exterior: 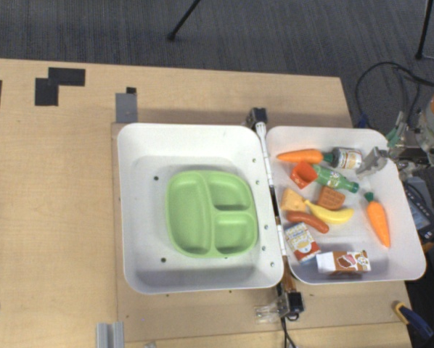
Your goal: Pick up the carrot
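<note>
An orange carrot [378, 222] with a green top lies in the right part of the right bin [413, 263], its tip pointing toward the front. A second orange, carrot-shaped piece [300, 155] lies along the bin's back edge. My gripper [377, 161] hangs over the bin's back right area, next to a small bottle [346, 158]. It is behind the green-topped carrot and apart from it. The arm [427, 140] comes in from the right edge.
The right bin also holds a green bottle [337, 178], a red pepper [303, 174], a cheese wedge [292, 198], a banana [332, 213], a sausage [306, 222] and small boxes [343, 262]. A green divided plate [211, 213] lies in the left bin [141, 194].
</note>
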Action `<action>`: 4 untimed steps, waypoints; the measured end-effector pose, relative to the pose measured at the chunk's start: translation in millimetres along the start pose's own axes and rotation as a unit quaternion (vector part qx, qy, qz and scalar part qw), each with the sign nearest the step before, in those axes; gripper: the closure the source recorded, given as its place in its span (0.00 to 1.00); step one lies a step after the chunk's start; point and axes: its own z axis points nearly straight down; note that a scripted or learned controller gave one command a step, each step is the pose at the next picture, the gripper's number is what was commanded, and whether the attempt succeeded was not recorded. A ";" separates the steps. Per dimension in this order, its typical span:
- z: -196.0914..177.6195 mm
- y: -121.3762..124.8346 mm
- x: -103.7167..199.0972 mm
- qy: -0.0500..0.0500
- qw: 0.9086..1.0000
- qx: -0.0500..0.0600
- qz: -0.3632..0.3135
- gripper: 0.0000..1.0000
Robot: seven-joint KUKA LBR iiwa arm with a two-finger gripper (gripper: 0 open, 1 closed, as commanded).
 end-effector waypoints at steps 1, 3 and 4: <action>142.1 -44.8 -19.0 0.000 0.993 -0.005 -0.115 0.00; 121.7 -42.3 -19.1 -0.001 0.993 -0.007 -0.115 1.00; 111.0 -40.6 -19.0 -0.002 0.993 -0.009 -0.116 1.00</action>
